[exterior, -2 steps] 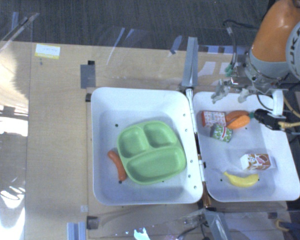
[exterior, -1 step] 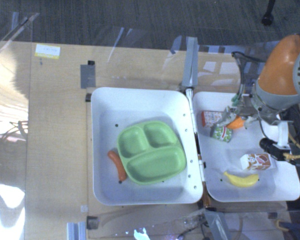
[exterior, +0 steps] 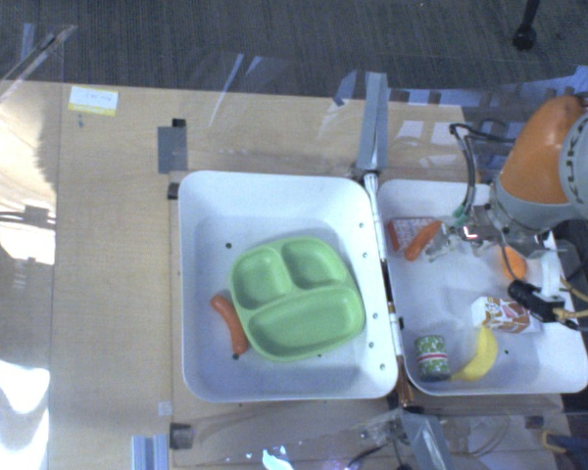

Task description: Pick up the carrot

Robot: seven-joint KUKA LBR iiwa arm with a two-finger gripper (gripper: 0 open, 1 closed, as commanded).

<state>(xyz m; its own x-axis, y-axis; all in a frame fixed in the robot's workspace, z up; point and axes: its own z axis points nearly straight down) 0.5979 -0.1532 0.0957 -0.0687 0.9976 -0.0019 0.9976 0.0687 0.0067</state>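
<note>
Fingers [exterior: 443, 244]: spread or pressed together, cannot tell, too small and glary. Near edge of the right bin [exterior: 568, 375]: small can [exterior: 431, 355], banana [exterior: 480, 352], carton [exterior: 505, 313]. Further back, the carrot [exterior: 420, 241] lies slanted near the bin's left wall, on a red packet [exterior: 404, 230], just beside the fingertips, maybe touching. To do it well, I'd say: centre over the carrot's middle, straddle it across its width, avoid pinching the packet. Reddish sausage [exterior: 230, 323] by the green plate [exterior: 297, 297] in the left bin is a lookalike; ignore it.
</note>
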